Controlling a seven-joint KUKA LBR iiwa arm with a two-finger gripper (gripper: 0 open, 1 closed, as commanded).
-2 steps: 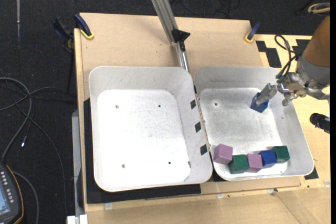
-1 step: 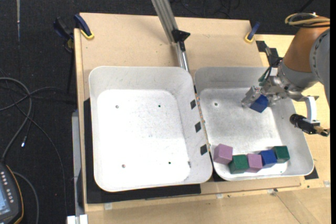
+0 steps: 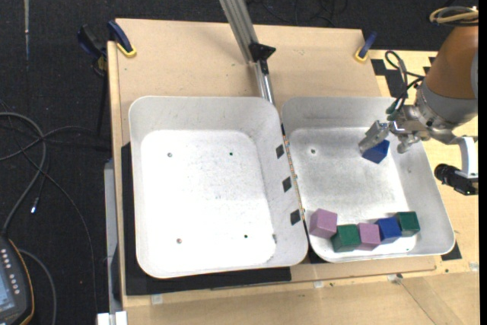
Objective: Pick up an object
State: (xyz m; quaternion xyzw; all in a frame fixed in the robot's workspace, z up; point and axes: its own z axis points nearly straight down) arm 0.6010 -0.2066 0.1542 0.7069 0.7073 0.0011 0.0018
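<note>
My gripper [image 3: 385, 142] reaches in from the right over the back right part of the right bin [image 3: 335, 125]. A small blue block [image 3: 376, 154] sits between its fingertips, and the gripper is shut on it. Along the bin's front edge lies a row of blocks: a purple block [image 3: 323, 222], a green block [image 3: 346, 237], a second purple block [image 3: 369, 234], a blue block [image 3: 389, 228] and a second green block [image 3: 409, 222].
The left bin [image 3: 152, 118] stands beside the right one, with a dark divider strip [image 3: 288, 183] between them. A slanted metal pole [image 3: 236, 4] runs from the back down to the bins' shared back corner. Clamps hold the board's back corners.
</note>
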